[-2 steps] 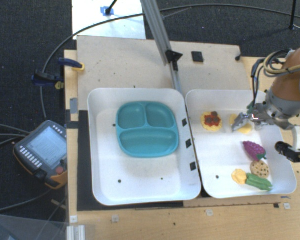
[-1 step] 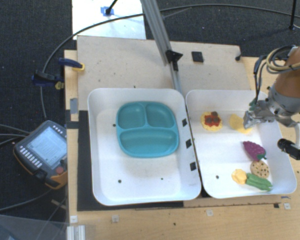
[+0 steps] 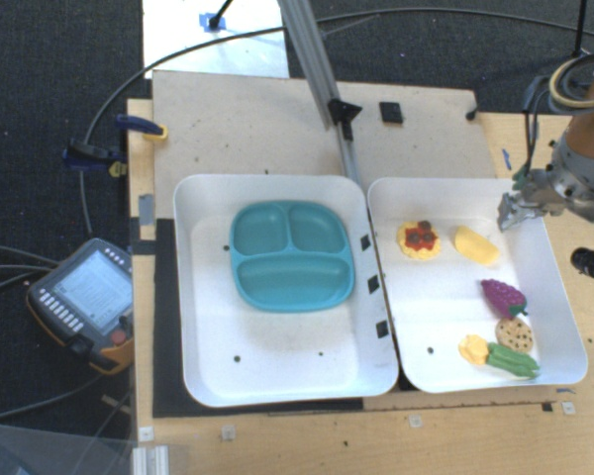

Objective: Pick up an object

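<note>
The right bin (image 3: 445, 369) holds several toy foods: a small pizza (image 3: 420, 238), a yellow piece (image 3: 477, 246), purple grapes (image 3: 503, 296), a cookie (image 3: 516, 335), a small yellow item (image 3: 473, 348) and a green vegetable (image 3: 513, 362). My gripper (image 3: 515, 212) hangs over the bin's far right rim, above and to the right of the yellow piece. Nothing shows between its fingers.
The left bin (image 3: 208, 364) carries a teal divided plate (image 3: 292, 256). A metal pole (image 3: 312, 52) slants across the back board. A teach pendant (image 3: 87, 300) lies off the bench at the left. Cables run around the bench.
</note>
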